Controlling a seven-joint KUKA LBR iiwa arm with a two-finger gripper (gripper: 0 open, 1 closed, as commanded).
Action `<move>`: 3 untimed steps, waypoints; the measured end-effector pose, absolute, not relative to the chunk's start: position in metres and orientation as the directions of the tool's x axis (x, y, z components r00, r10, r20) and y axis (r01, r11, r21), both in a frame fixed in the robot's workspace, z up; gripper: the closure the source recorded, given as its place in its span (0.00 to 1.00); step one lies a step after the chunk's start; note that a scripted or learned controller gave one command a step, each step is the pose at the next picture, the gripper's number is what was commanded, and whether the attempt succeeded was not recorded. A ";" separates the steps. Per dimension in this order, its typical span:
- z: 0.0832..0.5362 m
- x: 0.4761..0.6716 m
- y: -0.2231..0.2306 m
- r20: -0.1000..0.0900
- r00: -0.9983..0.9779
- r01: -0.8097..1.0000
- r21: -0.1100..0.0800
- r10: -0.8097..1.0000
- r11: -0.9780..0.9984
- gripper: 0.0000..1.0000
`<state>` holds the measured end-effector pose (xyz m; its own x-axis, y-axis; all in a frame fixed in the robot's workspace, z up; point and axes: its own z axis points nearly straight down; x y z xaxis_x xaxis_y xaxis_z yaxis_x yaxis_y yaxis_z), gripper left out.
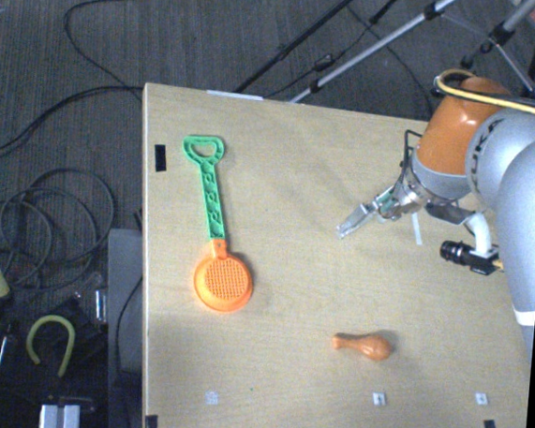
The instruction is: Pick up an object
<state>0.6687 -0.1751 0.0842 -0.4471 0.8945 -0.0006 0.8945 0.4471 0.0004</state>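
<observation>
Task at an early stage: nothing lifted. The grey arm with its orange band comes in from 3 o'clock, and its two-finger gripper [353, 223] hangs over bare tan bench surface [309, 372] just right of centre, fingertips aimed toward 8 o'clock. Fingers look close together with nothing visible between them; no grasp. Candidates both lie flat on the surface: a small orange pear-shaped plastic piece [365, 345] at about 6 o'clock from the gripper, near but apart; and a long strainer-like toy with green handle and round orange mesh head [216, 235], well apart at 9 o'clock. Judgement: approach, descent, closing and lifting all remain.
</observation>
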 end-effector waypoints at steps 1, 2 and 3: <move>0.083 0.668 -0.154 -0.002 0.281 0.960 -0.002 0.960 -0.281 0.00; 0.127 0.668 -0.206 -0.003 0.093 0.996 -0.001 0.996 -0.093 0.00; 0.084 0.668 -0.216 -0.002 -0.153 0.988 -0.002 0.988 0.153 0.00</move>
